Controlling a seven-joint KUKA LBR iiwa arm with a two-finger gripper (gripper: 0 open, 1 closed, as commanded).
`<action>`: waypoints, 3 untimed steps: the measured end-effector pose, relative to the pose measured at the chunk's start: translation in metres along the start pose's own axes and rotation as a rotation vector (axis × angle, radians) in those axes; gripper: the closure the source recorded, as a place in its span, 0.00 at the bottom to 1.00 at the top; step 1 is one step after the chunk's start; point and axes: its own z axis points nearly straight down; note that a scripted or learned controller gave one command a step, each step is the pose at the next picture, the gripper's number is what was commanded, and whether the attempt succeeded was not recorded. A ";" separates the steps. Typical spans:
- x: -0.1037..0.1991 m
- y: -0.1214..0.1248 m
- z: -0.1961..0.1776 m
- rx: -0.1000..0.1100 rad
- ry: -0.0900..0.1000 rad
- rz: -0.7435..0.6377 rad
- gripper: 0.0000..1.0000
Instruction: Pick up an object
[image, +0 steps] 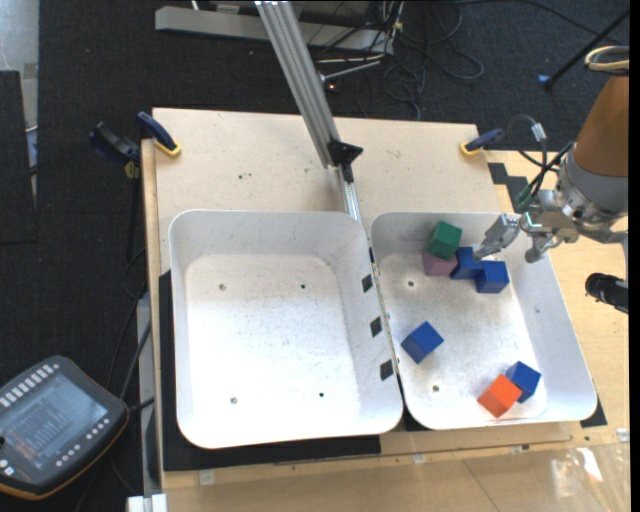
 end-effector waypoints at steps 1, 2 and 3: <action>0.000 0.001 -0.002 -0.004 -0.001 -0.001 0.00; 0.006 -0.003 0.060 0.003 0.000 0.002 0.00; -0.002 -0.003 0.107 0.001 -0.001 0.003 0.00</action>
